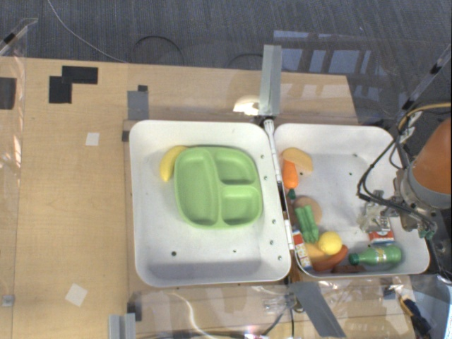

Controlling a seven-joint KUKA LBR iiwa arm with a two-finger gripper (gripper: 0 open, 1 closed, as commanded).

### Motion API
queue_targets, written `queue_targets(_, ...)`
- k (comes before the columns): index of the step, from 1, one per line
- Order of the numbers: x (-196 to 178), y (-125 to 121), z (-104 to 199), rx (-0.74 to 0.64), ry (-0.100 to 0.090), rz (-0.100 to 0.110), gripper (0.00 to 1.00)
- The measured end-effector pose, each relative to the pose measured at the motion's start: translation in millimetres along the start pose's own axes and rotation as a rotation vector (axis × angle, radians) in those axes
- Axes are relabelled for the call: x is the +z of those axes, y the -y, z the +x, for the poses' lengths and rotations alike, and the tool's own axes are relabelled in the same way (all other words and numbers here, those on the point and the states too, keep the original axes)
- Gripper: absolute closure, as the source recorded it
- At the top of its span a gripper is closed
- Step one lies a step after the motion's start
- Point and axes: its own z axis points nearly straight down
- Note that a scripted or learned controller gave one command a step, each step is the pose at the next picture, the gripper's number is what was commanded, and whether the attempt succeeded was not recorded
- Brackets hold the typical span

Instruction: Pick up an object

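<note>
The arm has its gripper (385,221) low in the right bin (346,136), near that bin's right side, directly over a small red-and-white carton (382,236). Whether it is open or closed I cannot tell from here, because the wrist and its cables cover it. The carton looks like the likeliest target, judging by how squarely the gripper sits above it; nothing is visibly held.

Just below the carton lies a green bottle (376,256) on its side against the bin's near wall. The rest of the toys crowd the left wall of this bin: a pale bread-like piece (299,159) at the top, an orange carrot (289,174) beneath it, a green pickle-like piece (306,224), a yellow lemon (330,243) and a brown sausage (330,263) in the corner. The middle of the bin is bare.

The left bin (152,210) holds a green divided plate (216,187), with a banana (169,162) tucked against its upper left edge. Both bins sit side by side on the wooden counter (63,210).
</note>
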Motion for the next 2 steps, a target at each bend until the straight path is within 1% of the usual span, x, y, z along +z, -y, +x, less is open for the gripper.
queue_targets(1,-47.7,-3.0,-41.6,-0.279,-0.022,-0.01,1.0)
queue_targets(2,-167.4,-4.4,-115.0,-0.775,-0.015,-0.014,1.0)
